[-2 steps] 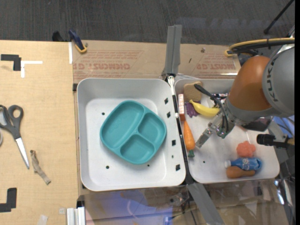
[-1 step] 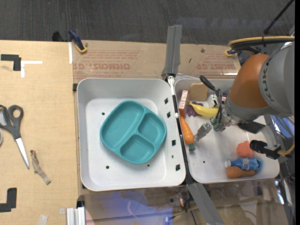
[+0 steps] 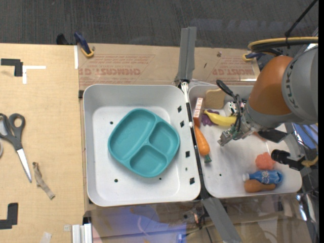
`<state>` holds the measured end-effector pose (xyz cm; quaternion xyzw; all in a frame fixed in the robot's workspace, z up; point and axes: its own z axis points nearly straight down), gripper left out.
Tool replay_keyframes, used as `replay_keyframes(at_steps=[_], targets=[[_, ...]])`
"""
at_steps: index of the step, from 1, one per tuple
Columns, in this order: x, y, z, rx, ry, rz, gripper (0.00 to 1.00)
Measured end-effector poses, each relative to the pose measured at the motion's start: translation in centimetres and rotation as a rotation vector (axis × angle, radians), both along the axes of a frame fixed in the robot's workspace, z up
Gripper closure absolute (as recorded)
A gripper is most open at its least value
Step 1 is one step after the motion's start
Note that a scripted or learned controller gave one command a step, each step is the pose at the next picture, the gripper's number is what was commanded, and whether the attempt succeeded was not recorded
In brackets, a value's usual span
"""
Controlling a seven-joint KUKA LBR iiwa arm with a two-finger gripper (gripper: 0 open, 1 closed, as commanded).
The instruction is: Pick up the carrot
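The light brown cardboard-covered bench (image 3: 40,135) is the biggest thing here. On it sit two shallow white plastic bins side by side. The left white bin (image 3: 96,151) holds a big teal plastic plate with three sections (image 3: 144,142), lying flat near the middle.

The big grey robot arm with an orange band (image 3: 283,90) comes in from the right and hangs over the right white bin (image 3: 228,178). At its end is the small two-finger gripper (image 3: 229,134), pointing down and to the left, above the bare floor of the right bin. I cannot tell how its tips are set, because they are too small and dark to see well. Nothing can be seen between them.

The orange carrot with a small green stem end (image 3: 202,143) lies in the right bin, right against its left wall. It is close to the gripper but apart from it, on the gripper's left.

A yellow toy banana (image 3: 221,118) lies near the top of the right bin, just above the gripper. A small blue and white toy bottle with an orange end (image 3: 262,180) lies near the bottom right corner, with a pink lumpy toy (image 3: 265,161) just above it.

On the bench far to the left lies a pair of grey-handled scissors (image 3: 16,140).
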<state>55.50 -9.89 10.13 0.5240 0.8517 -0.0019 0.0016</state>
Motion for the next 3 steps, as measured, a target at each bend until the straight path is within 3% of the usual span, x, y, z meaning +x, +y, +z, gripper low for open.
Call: replay_keyframes(at_steps=[1,2,3], targets=[[-1.6,-5.3,11.9,0.003,-0.001,-0.008,1.0],[-7.3,-8.1,14.3,0.004,0.002,-0.196,1.0],[-7.6,-6.1,13.0,0.004,0.001,0.168,1.0]])
